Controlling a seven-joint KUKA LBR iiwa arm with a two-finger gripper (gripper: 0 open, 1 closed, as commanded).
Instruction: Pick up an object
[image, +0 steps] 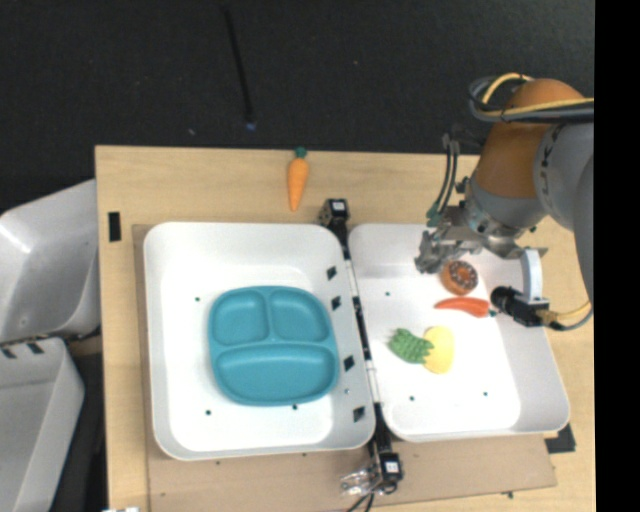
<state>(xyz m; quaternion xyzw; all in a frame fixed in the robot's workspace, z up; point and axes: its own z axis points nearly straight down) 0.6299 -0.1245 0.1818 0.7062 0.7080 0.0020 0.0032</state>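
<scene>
A: The gripper hangs low over the right bin, beside a small round reddish piece. Holding it?

B: I cannot tell. Best to centre over one item and descend straight; the red chilli is thin and slippery-looking.

A: And the others?

B: A knobbly green piece touches a smooth yellow one (awkward together). The glossy teal plate sits in the left bin

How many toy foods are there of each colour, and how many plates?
Orange: 1, carrot
Red: 1, chili
Green: 1, leafy toy
Yellow: 1, yellow toy
Brown-red: 1, round toy
Blue plate: 1
Total: 6
</scene>
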